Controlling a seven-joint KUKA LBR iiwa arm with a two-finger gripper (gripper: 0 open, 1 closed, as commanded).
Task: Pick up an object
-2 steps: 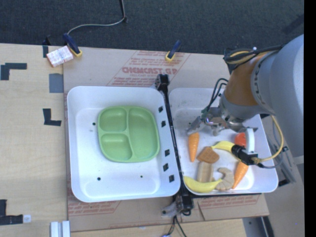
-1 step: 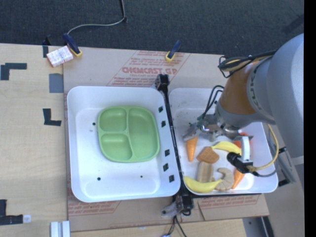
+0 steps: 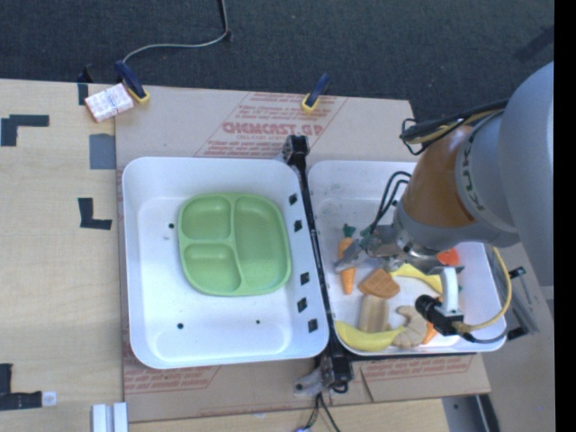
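Note:
My gripper (image 3: 360,245) is low in the right bin (image 3: 355,187), its tip among the toy food near the bin's left side. Right by the tip lie a small orange carrot (image 3: 347,280) and another orange piece (image 3: 345,243). An orange-brown wedge (image 3: 380,283) sits just below the gripper. A tan block (image 3: 372,313) and a yellow banana (image 3: 364,337) lie along the bin's near edge. A pale tan figure (image 3: 410,326) rests beside the banana. The arm hides the right part of the bin.
The left bin (image 3: 148,268) holds a green divided plate (image 3: 235,244). A black divider clip (image 3: 296,148) sits between the bins. A small red-and-white box (image 3: 108,103) and yellow-blue clamps (image 3: 315,97) lie on the cardboard behind.

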